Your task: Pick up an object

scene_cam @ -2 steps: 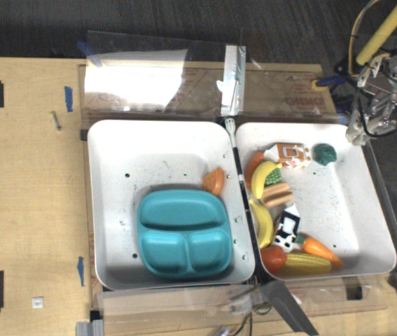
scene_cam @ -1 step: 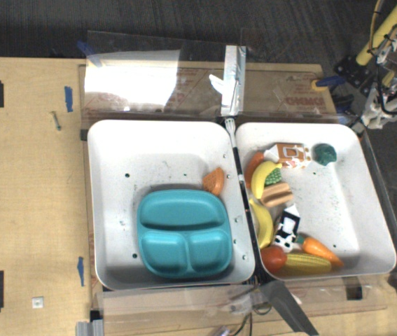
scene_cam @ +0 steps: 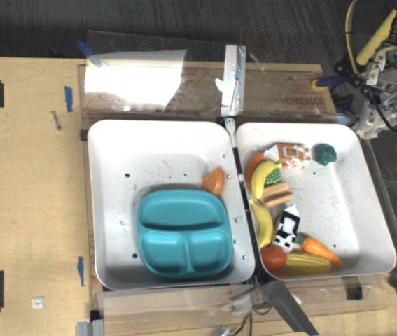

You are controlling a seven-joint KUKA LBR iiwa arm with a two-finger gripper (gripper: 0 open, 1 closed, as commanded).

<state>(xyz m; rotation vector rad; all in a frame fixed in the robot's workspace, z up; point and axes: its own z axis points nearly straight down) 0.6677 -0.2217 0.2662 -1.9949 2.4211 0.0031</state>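
The right bin (scene_cam: 352, 208) holds a pile of toy food along its left side. A white and orange carton (scene_cam: 290, 155) and a dark green round piece (scene_cam: 324, 153) lie at the back. Below them are a yellow banana (scene_cam: 261, 179), a hot dog (scene_cam: 277, 196) and a second banana (scene_cam: 262, 222). A black and white block (scene_cam: 286, 230), a red tomato (scene_cam: 273, 258), a yellow corn cob (scene_cam: 307, 262) and an orange carrot (scene_cam: 319, 248) lie at the front. The left bin (scene_cam: 114, 159) holds a teal divided tray (scene_cam: 184, 240) and a small orange piece (scene_cam: 214, 181).
A clear plastic sheet (scene_cam: 135, 82) and a metal divider post (scene_cam: 232, 82) stand behind the bins. Yellow cables and metal hardware (scene_cam: 387, 68) sit at the top right. Tan bench board (scene_cam: 23, 187) stretches to the left.
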